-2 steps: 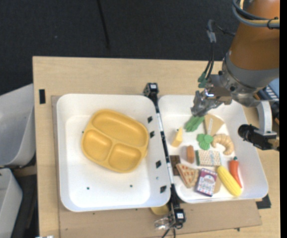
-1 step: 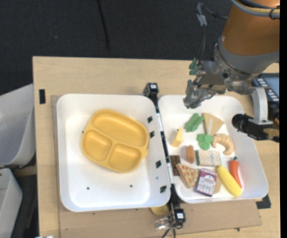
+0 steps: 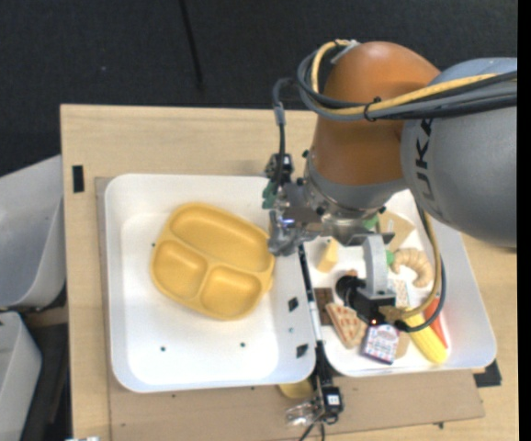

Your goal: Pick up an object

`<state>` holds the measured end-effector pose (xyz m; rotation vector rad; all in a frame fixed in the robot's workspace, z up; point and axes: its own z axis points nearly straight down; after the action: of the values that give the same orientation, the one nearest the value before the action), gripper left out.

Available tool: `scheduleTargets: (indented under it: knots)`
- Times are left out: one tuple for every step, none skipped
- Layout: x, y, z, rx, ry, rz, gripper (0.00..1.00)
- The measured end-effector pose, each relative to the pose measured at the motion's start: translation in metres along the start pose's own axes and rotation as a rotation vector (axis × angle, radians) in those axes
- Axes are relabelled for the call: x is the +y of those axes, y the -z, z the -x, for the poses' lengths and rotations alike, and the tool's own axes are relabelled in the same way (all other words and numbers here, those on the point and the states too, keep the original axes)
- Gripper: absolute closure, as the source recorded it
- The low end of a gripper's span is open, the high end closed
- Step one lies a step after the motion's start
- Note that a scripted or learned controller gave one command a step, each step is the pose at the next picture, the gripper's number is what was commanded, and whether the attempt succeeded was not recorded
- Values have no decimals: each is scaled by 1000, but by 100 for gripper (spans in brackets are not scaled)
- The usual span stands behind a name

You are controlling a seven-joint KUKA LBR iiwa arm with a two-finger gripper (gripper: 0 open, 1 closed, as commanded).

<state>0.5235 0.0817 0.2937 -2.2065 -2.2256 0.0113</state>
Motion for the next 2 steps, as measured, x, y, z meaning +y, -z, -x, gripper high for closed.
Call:
scheduleTargets:
  knots:
    - [-13, 111, -40, 4, 0, 22, 100]
    - [1, -2, -107, -3, -1, 0, 100]
